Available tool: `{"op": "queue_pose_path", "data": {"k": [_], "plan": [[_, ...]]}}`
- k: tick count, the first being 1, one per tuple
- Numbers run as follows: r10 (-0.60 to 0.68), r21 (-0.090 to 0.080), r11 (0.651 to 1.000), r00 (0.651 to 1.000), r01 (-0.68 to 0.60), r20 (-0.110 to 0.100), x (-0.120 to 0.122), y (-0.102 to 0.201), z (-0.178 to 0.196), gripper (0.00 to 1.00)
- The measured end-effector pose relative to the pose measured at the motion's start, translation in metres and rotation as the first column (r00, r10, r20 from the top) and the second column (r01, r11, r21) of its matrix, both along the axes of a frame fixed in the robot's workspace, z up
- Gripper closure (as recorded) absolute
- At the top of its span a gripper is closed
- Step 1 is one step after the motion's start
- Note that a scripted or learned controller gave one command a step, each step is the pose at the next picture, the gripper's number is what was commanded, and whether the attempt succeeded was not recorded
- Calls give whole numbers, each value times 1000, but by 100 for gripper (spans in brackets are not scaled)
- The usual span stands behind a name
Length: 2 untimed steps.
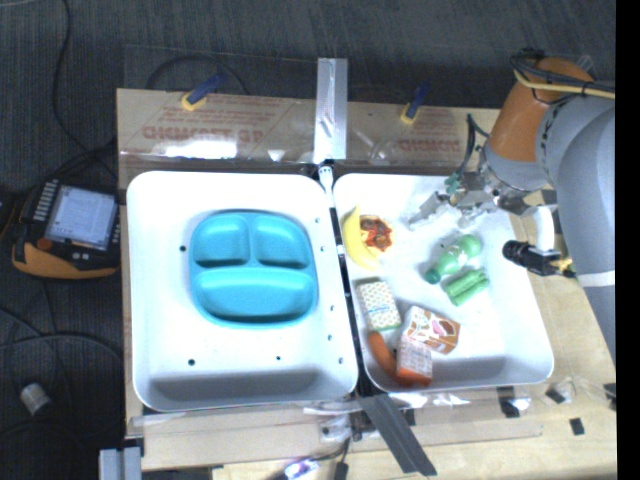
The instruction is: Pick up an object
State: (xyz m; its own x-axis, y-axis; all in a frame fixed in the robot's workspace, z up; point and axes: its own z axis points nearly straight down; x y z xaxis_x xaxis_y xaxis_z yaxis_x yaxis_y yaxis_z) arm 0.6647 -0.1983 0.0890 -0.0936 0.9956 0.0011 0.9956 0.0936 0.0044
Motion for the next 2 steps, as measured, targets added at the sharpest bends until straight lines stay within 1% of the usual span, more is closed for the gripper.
{"op": "queue_pose_path", "data": {"k": [1,2], "plan": [[1,-8,1000,1000,-1,4,1,-1,10,100],[-278,-2,961,961,278,4,8,-22,1,100]]}}
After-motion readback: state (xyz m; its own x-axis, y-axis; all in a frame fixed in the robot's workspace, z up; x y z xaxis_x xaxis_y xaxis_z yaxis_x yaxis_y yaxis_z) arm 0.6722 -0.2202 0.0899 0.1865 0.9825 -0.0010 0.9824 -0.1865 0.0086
